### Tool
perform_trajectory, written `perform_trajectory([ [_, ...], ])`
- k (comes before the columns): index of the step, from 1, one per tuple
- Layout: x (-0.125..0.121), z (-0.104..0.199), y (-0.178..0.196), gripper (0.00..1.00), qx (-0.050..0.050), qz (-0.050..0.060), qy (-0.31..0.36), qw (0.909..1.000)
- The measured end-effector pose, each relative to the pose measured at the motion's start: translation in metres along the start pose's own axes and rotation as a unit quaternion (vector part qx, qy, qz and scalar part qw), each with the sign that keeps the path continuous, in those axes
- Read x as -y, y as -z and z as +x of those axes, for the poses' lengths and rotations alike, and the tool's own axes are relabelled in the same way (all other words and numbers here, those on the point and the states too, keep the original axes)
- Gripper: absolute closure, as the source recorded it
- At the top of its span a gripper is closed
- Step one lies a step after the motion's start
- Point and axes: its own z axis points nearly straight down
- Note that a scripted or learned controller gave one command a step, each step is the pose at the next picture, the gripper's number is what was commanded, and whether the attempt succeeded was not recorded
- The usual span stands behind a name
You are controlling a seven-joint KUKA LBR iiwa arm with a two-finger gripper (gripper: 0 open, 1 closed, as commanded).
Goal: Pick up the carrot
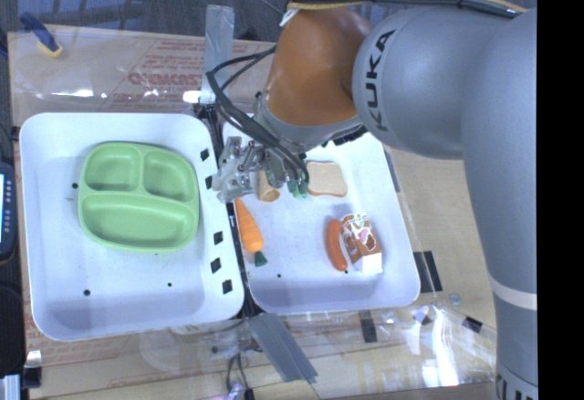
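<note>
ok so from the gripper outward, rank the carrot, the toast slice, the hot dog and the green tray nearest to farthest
Measured from the gripper in the camera view:
1. carrot, just below it at the right bin's left edge
2. toast slice, to its right
3. green tray in the left bin and hot dog at lower right: too close to call

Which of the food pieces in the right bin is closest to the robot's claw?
The orange carrot with a green tip, directly under the gripper; the toast slice and sausage lie further right.
</note>
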Motion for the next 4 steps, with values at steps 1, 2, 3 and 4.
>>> perform_trajectory([
  [1, -0.01, -0.064, -0.003, 1.0, -0.002, 0.001, -0.07, 0.9975],
  [2, -0.032, -0.074, -0.002, 1.0, 0.0, 0.001, 0.146, 0.9893],
  [3, -0.032, -0.072, 0.079, 1.0, 0.001, 0.001, 0.36, 0.933],
  [4, -0.03, -0.079, 0.073, 1.0, 0.0, 0.0, 0.548, 0.8366],
])
